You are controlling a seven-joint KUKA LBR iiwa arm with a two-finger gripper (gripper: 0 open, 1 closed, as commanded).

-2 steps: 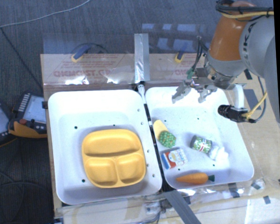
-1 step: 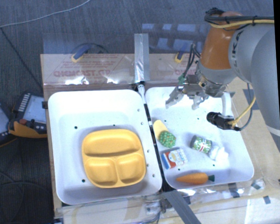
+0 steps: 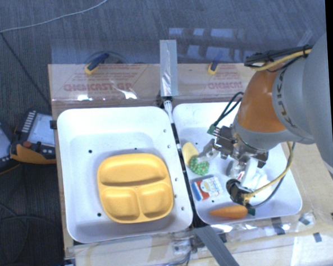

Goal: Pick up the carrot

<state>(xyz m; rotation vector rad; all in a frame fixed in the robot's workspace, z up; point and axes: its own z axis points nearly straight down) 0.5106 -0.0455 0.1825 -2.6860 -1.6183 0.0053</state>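
Nearest the camera, the carrot (image 3: 230, 212) lies on its side along the front wall of the right bin (image 3: 283, 207), its green end pointing right. Just behind it, a small red, white and blue packet (image 3: 206, 188) lies flat on the bin floor, and beyond that sit a green bumpy ball (image 3: 199, 166) and a pale yellow piece (image 3: 189, 152) close to the divider between the bins.

My gripper (image 3: 239, 167) hangs over the middle of the right bin, behind and a little right of the carrot, not touching it. From this angle my wrist and cabling cover the fingertips, so I cannot tell how wide they are spread, and I see nothing held between them.

To my side, the left bin (image 3: 76, 135) carries a yellow divided tray (image 3: 136, 186) with three compartments, resting toward its front right.

Farther back, a cardboard sheet (image 3: 113, 82) spans behind both bins.
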